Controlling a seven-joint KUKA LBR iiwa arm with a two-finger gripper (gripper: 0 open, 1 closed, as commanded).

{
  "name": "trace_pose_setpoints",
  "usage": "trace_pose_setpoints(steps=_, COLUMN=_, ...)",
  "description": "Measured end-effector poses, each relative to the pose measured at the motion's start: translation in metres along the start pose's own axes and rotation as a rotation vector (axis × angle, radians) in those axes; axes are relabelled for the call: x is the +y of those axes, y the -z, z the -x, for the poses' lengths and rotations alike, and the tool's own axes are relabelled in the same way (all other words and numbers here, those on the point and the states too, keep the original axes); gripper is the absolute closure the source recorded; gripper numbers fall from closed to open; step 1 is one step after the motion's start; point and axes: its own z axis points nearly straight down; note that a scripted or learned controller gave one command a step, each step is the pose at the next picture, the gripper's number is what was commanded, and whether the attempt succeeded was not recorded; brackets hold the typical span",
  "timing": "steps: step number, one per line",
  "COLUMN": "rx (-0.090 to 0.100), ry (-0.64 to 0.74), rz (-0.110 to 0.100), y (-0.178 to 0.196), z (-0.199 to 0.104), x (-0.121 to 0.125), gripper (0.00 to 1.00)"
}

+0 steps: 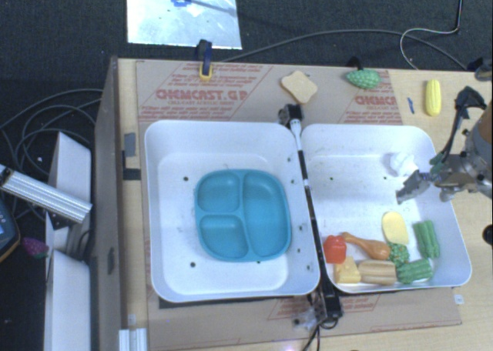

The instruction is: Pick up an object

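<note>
Toy food [381, 249] crowds near edge (gripper [412, 184] above).

You are looking at a robotics lab, not a home or a kitchen. The table [254, 88] is topped with a sheet of printed cardboard, and two shallow white bins [231, 142] sit on it side by side, well to the left of the end effector [412, 185] and under it. Toy food [377, 253] lies in a heap just below the end effector, with a blue sectioned plate [243, 215] further left. Loose cables [54, 115] trail over dark carpet [62, 26] at the far left, beside an aluminium profile [46, 194]. A clamp [205, 59] grips the table's far edge.
</note>
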Motion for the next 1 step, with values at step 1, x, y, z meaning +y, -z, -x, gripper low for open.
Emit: trace_pose_setpoints(steps=1, rx=0.002, ry=0.001, rz=-0.003, y=-0.1044, z=-0.0541, x=0.0589, gripper=0.0)
